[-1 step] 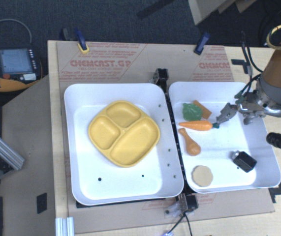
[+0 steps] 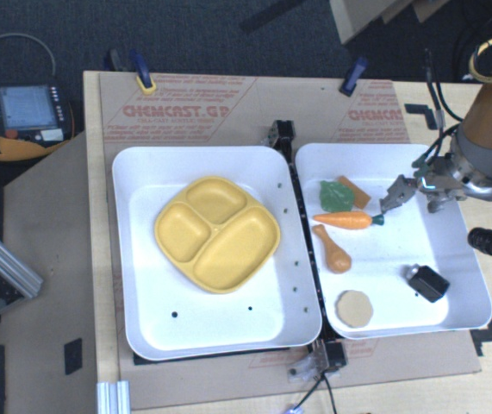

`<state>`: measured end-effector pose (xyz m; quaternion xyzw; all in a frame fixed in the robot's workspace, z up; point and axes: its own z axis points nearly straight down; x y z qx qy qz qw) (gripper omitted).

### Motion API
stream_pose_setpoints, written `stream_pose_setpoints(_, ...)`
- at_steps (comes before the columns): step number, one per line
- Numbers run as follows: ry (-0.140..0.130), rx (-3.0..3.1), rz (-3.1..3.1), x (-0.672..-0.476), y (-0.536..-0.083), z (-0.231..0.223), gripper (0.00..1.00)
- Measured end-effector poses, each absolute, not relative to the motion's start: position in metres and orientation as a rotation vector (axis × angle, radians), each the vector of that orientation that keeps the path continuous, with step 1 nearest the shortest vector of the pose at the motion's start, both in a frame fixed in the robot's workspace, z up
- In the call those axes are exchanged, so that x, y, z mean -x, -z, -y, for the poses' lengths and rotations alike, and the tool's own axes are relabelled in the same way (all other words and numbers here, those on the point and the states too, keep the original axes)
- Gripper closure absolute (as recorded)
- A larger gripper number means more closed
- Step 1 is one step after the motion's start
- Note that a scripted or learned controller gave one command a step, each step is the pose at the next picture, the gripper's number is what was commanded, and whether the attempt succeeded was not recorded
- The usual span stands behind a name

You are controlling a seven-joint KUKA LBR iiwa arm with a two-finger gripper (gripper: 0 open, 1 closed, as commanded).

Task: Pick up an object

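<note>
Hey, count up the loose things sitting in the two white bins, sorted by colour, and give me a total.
Yellow: 1, divided plate
Orange: 2, carrot and drumstick-shaped piece
Green: 1, leafy piece
Brown: 1, piece behind the leafy one
Tan: 1, round disc
Black: 1, small block
Total: 7

A: Colours in the left white bin?
B: A yellow divided plate.
A: The right white bin?
B: An orange carrot with a green tip, a green leafy piece, a tan disc, a black block.
A: The arm?
B: Grey, orange-banded.
</note>
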<state>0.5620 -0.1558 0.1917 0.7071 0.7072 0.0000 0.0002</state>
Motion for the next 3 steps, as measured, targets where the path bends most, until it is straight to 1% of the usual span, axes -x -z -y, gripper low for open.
stream_pose_setpoints(1, 0.004, -2.225, -2.226, -0.565, -0.131, 0.148, 0.0)
stream_pose_setpoints(2, 0.001, -2.222, -2.221, -0.565, -0.085, 0.148, 0.0)
stream_pose_setpoints(3, -0.001, -2.221, -2.219, -0.566, -0.095, 0.148, 1.0)
